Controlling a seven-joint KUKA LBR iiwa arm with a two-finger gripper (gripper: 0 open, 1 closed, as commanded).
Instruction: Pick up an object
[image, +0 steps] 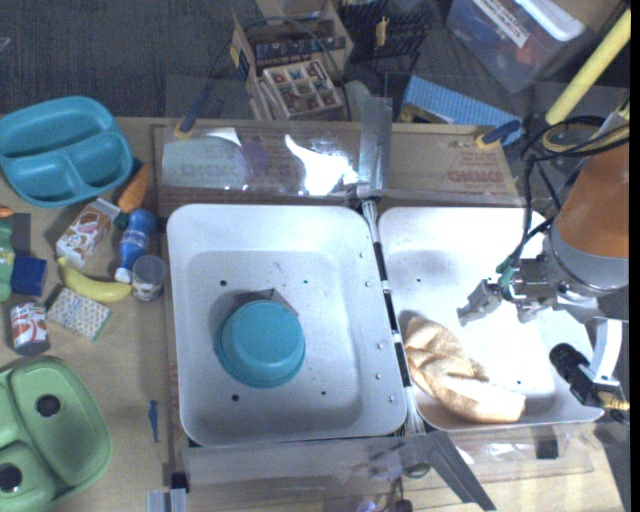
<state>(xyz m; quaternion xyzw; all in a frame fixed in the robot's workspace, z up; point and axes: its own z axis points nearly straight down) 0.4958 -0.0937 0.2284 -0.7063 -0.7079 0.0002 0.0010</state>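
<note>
A teal bowl (262, 343) lies upside down in the middle of the left bin (200, 250). A tan bread-like piece (452, 374) rests in the near left corner of the right bin (440, 240). My gripper (502, 302) hangs over the right bin's middle, up and to the right of the bread and apart from it. It is open, with nothing between its fingers (477, 302). The grey arm with its orange band (600, 215) comes in from the right.
Left of the bins lie a teal divided tray (62, 150), a banana (92, 281), a blue bottle (136, 241), small cans and boxes, and a green tray (45, 430). A cardboard wall (300, 160) stands behind the bins.
</note>
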